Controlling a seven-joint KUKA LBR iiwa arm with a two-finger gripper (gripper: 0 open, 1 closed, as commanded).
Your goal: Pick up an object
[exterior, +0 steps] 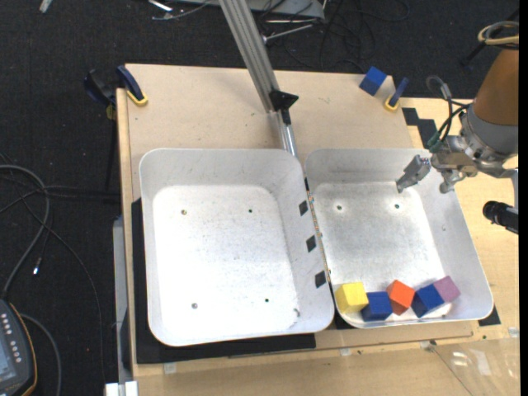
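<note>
Several small blocks lie in a row along the near edge of the right bin (450, 221): a yellow block (351, 295), a blue block (378, 305), an orange block (401, 295), a second blue block (428, 299) and a pale purple block (447, 288). My gripper (430, 177) hangs over the bin's far right corner, well away from the blocks. Its two grey fingers (410, 174) stand apart with nothing between them.
The left bin (153, 221) sits beside the right one. A metal pole (252, 44) slants from the top down to the gap between the bins. A blue cube (374, 80) rests on the bench's far right corner, near clamps.
</note>
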